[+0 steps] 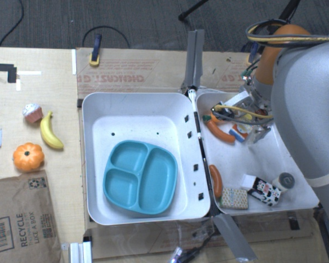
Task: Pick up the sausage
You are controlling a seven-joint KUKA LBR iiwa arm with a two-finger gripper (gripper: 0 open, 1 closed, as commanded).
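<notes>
Grey arm with the orange band (285, 43) is reaching in from the right and sitting over the back half of the right-hand shallow white bin (274, 163). Gripper (251, 126) is hanging low among yellow and black cabling; can't tell from this angle what state it's in, and nothing is visibly sitting in it.

Reddish-brown sausage (216, 181) is lying flat in the right bin, hard against its left wall, near the front, long axis running front to back. It's well apart from the gripper. Just beside its front end a square tan sponge-like block (235, 198) is resting at the bin's front edge.

Also lying in the right bin:
- orange carrot-shaped toy (219, 131), angled, just left of the gripper
- small blue piece (239, 137) touching the carrot's right end
- black-and-white cow-patterned carton (264, 192) near the front, small white block (248, 179) beside it
- small grey round-capped item (285, 180) by the right wall

Left-hand white bin (93, 147) is holding a teal three-compartment plastic plate (141, 176).

On the bench left of the bins: yellow banana (50, 131), small orange pumpkin (28, 157), pink-and-white cupcake (32, 113) touching the banana's top end.
</notes>
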